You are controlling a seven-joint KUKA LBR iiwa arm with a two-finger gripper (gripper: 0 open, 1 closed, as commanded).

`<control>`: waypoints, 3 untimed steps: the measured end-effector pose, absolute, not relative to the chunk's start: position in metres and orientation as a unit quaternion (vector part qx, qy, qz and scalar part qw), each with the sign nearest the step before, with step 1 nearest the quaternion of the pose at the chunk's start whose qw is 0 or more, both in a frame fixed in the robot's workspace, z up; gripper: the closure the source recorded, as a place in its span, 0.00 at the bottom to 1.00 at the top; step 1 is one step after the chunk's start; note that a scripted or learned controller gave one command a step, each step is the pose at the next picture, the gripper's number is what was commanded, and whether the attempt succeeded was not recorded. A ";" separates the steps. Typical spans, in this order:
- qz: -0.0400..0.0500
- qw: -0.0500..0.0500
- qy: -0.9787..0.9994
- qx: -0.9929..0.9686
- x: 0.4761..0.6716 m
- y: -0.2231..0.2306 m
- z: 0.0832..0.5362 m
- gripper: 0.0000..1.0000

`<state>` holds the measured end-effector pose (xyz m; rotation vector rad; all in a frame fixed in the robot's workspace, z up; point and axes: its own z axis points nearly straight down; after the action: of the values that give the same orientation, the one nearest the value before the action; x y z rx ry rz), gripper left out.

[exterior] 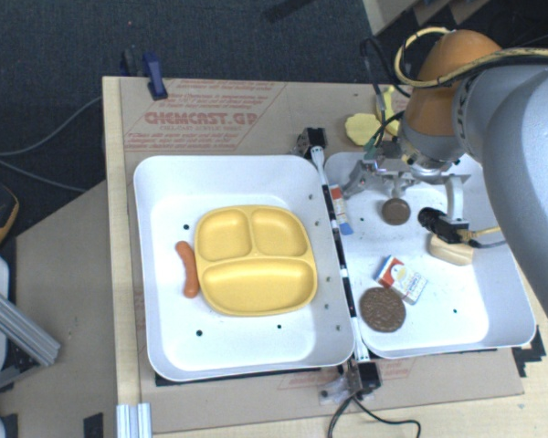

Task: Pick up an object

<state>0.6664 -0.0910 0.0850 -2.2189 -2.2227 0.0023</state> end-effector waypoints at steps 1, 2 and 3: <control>0.000 -0.002 -0.706 -0.708 0.666 -0.140 0.085 0.00; 0.001 0.002 -0.707 -0.707 0.641 -0.129 0.085 0.00; -0.001 -0.002 -0.707 -0.707 0.656 -0.150 0.085 0.00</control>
<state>0.6557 -0.1503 0.0850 -2.2248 -2.2234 -0.0022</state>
